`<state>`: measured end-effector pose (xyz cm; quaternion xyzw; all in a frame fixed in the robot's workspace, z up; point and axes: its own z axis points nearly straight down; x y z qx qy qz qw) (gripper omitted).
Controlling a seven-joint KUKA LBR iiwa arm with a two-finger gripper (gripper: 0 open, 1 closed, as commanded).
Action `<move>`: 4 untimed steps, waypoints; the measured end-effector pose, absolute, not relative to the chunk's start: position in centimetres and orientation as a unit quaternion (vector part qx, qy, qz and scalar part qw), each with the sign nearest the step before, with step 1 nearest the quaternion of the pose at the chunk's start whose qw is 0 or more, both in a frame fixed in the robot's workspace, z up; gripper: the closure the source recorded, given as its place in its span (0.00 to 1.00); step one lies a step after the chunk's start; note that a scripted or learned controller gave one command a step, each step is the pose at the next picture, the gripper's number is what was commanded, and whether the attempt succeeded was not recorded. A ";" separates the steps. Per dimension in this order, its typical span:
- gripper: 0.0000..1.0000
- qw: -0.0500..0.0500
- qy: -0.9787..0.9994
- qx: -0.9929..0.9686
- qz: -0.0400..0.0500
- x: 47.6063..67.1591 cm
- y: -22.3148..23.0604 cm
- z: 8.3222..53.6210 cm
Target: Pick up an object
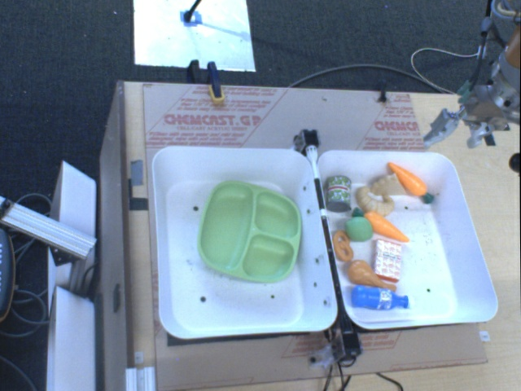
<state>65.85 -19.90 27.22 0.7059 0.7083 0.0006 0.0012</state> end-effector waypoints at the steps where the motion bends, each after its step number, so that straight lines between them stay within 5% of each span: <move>1: 0.00 0.002 0.708 0.706 0.001 63.5 -20.6 9.7; 2: 0.00 -0.003 0.709 0.705 -0.001 66.8 -20.6 8.5; 3: 1.00 -0.004 0.711 0.704 -0.003 66.7 -20.6 9.5; 4: 1.00 0.001 0.709 0.705 0.002 67.0 -12.5 15.0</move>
